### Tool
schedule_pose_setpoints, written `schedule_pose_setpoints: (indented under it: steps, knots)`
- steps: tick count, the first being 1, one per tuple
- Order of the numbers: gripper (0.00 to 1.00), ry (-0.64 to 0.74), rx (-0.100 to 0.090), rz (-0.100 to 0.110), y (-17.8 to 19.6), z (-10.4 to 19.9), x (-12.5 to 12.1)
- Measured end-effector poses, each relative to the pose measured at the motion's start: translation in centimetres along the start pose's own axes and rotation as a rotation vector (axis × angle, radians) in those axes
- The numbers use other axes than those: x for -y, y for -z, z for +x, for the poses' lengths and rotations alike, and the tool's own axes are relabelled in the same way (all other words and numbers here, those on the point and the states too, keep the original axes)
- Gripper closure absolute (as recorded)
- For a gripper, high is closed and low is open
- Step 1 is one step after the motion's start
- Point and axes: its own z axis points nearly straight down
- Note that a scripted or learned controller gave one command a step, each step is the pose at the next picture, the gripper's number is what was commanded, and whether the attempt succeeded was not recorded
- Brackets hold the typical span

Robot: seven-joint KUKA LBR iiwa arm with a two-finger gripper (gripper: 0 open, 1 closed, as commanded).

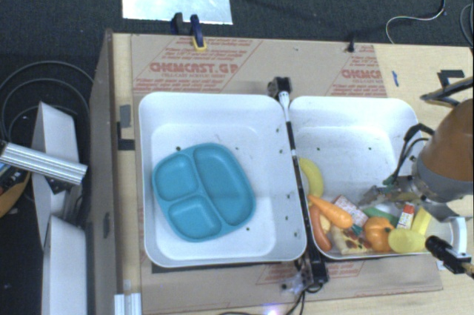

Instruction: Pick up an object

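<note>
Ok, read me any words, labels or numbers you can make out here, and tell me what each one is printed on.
"CHEMCAST GP": red print on the board behind the left bin.
A second red print on the board, behind the right bin: cut off and too blurred to read.
Label on the small packet among the toys: too small to read.

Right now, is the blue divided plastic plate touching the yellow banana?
Apart. The camera view shows the blue divided plastic plate in the left white bin and the yellow banana in the right white bin, with the bin walls between them.

The arm (449, 158) reaches in from the right, wrist angled down, its hand (391, 191) low.
</note>
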Motion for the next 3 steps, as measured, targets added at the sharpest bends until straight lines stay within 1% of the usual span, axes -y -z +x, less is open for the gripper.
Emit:
schedule_pose_setpoints:
  steps: [1, 2, 3]
  knots:
    - [0.0, 0.002, 0.0, -0.001, 0.0, 0.4, -0.2]
    - [0.0, 0.007, -0.001, 0.001, 0.0, 2.5, -0.1]
    - [0.0, 0.005, -0.001, 0.0, 0.0, 3.0, -0.1]
